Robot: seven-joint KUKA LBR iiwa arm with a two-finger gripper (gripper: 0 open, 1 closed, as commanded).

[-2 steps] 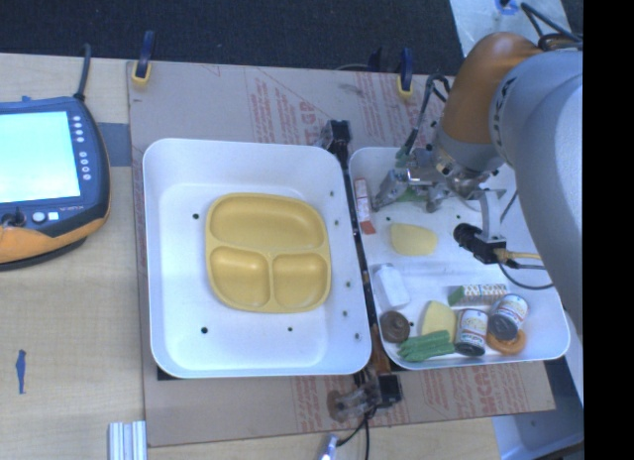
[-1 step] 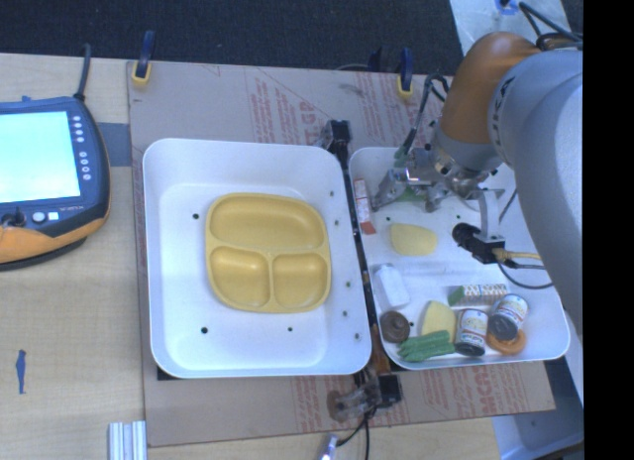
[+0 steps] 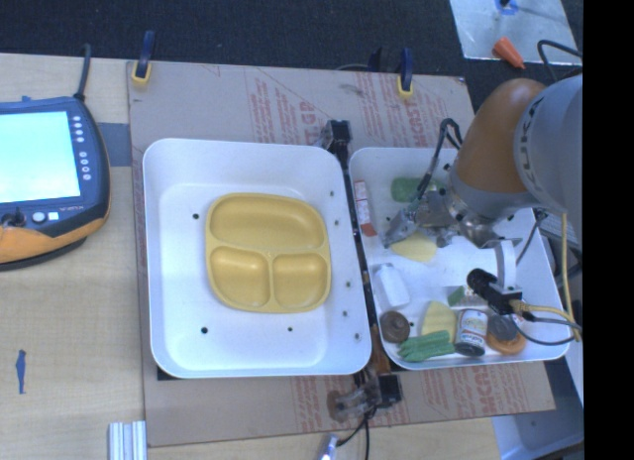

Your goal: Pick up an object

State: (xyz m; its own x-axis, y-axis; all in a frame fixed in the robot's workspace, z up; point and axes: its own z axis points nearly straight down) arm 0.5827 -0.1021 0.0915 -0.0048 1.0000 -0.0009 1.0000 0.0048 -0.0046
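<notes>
The right bin [image 3: 369, 166] holds several small objects. A pale yellow block [image 3: 416, 249] lies near its middle, a green piece [image 3: 404, 189] sits toward the back, and a white object [image 3: 389, 285] rests near the left wall. My gripper [image 3: 424, 225] is low in this bin, right over the yellow block's upper edge. The grey arm with its orange band [image 3: 495, 146] comes in from the right and hides the bin's back right part.
The left bin [image 3: 173, 250] carries a yellow divided plate [image 3: 267, 250]. At the right bin's front lie a brown disc [image 3: 395, 326], a green object [image 3: 425, 347], a small jar [image 3: 472, 329] and an orange piece [image 3: 510, 342]. A tablet [image 3: 45, 175] sits far left.
</notes>
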